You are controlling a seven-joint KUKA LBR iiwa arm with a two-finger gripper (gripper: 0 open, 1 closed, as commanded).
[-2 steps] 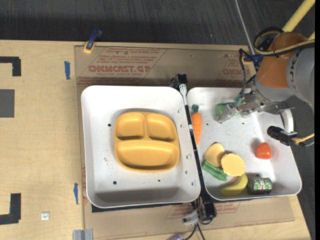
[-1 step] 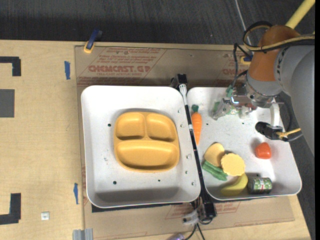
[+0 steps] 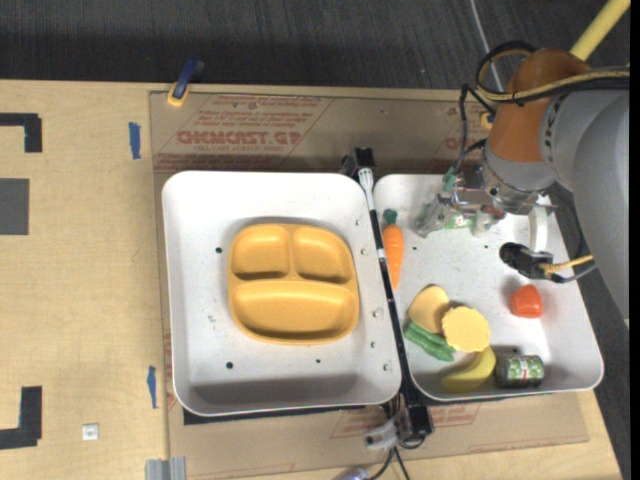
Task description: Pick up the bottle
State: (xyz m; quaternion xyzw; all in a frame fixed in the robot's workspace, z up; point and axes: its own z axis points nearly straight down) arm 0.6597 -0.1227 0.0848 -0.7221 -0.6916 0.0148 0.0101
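Presently, in the camera view, my gripper (image 3: 462, 211) hangs over the right bin's (image 3: 575, 343) far end; its state is not discernible. The bottle (image 3: 521, 370), apparently the small green item lying at the near edge beside the banana (image 3: 472, 370), looks light, rigid, slippery; grasp across its middle. Left bin (image 3: 190, 268) holds a yellow tray (image 3: 293, 279); right bin holds carrot (image 3: 393, 255), tomato (image 3: 527, 301).

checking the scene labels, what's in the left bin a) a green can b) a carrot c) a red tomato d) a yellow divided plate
d, the yellow divided plate sits alone in the middle of the left bin, while the carrot, the green can and the red tomato all lie in the right bin.
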